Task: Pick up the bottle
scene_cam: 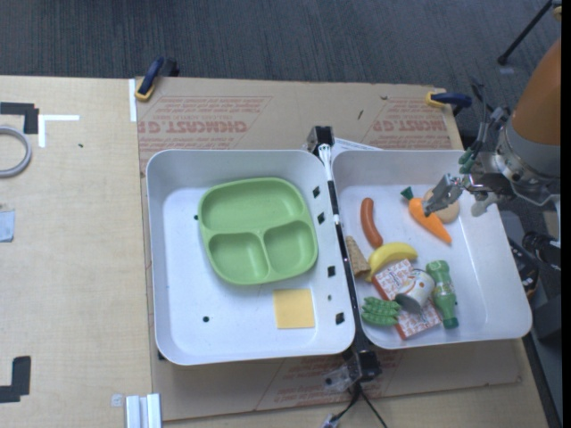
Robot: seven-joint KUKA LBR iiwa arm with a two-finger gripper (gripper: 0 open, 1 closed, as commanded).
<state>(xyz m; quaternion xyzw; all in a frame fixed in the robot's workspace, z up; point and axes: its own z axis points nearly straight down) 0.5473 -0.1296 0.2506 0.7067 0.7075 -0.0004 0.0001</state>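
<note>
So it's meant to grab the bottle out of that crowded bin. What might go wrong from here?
1. The green bottle lies packed against a red-and-white packet and near a banana, so the fingers may nudge or catch a neighbour.
2. The gripper is by the carrot, well away from the bottle, so it may close on the wrong thing.
3. The bottle lies by the bin wall, leaving little room.

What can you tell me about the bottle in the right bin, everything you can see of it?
The bottle is small and green, plastic by its look, with a pale patch partway along its body. It lies on its side at the near end of the right bin, running roughly from far to near. A red and white packet and a dark-edged piece press against its left side. The gripper hangs over the carrot, well clear of it.
</note>
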